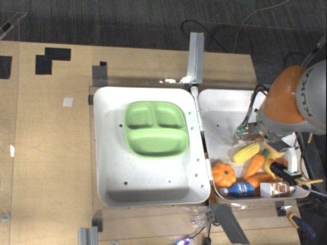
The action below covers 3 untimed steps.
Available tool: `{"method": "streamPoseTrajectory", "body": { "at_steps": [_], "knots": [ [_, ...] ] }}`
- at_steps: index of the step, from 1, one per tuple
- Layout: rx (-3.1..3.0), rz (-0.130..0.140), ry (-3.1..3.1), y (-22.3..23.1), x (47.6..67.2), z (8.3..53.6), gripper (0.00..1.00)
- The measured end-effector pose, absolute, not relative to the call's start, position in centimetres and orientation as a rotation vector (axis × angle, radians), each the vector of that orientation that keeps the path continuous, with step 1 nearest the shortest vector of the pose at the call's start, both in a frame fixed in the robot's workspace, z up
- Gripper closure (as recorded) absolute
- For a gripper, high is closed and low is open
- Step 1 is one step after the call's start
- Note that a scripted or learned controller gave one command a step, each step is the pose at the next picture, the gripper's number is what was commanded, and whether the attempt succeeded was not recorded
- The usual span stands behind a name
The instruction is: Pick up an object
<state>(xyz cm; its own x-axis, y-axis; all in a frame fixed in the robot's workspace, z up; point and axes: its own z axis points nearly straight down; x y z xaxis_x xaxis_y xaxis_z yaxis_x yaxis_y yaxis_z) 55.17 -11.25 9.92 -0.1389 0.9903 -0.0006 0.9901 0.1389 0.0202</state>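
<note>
The left bin (110, 152) holds a green divided tray (155, 128). In the right bin (219, 111), the gripper (249, 133) hovers just above the toy corn cob (246, 152); its grip cannot be told. Approach step: next, descend and close.

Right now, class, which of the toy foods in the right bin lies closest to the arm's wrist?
The yellow corn cob. It lies just below the wrist, while the small pumpkin and the carrot sit farther toward the bin's front edge.

Robotics lab, wooden bench (46, 152), white bins (110, 188), loose cables (265, 6)
</note>
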Motion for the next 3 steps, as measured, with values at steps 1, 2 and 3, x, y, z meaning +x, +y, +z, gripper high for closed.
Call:
{"method": "streamPoseTrajectory", "body": {
  "at_steps": [1,2,3],
  "knots": [
    [1.363,0.014,2.803,-12.5,52.4,9.1,1.00],
    [1.968,0.016,2.436,-13.6,55.1,9.0,1.00],
    [1.642,0.003,2.675,-9.8,54.6,14.5,1.00]
  ]
}}
